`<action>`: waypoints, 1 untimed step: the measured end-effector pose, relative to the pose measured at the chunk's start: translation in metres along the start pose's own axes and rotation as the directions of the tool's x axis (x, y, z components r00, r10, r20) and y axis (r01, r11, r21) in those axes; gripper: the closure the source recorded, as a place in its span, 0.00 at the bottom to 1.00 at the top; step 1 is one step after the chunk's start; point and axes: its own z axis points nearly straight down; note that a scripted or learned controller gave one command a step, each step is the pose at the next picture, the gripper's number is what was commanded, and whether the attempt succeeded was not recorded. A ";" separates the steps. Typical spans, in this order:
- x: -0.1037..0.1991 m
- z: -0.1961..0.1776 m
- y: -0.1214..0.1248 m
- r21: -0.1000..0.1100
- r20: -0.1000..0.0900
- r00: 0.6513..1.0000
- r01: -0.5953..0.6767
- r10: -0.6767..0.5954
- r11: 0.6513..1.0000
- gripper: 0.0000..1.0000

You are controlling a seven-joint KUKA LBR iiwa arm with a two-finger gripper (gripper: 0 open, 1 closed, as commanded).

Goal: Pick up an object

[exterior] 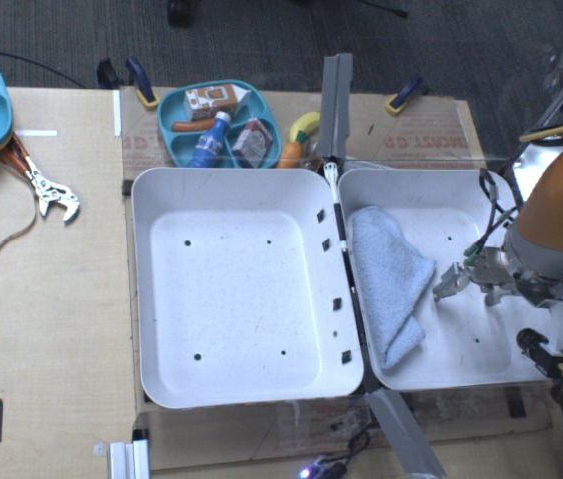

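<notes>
Seemingly cloth [389, 282] in right bin [461, 196], left bin [232, 193] bare

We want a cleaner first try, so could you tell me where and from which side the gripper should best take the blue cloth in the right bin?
Probably at the raised fold along the blue cloth's right edge, approached from above. The cloth lies flat and limp against the right bin's left wall, and that edge faces the gripper.
</notes>
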 end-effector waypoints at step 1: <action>0.050 0.001 0.066 0.000 0.001 0.999 -0.048 0.048 0.999 0.00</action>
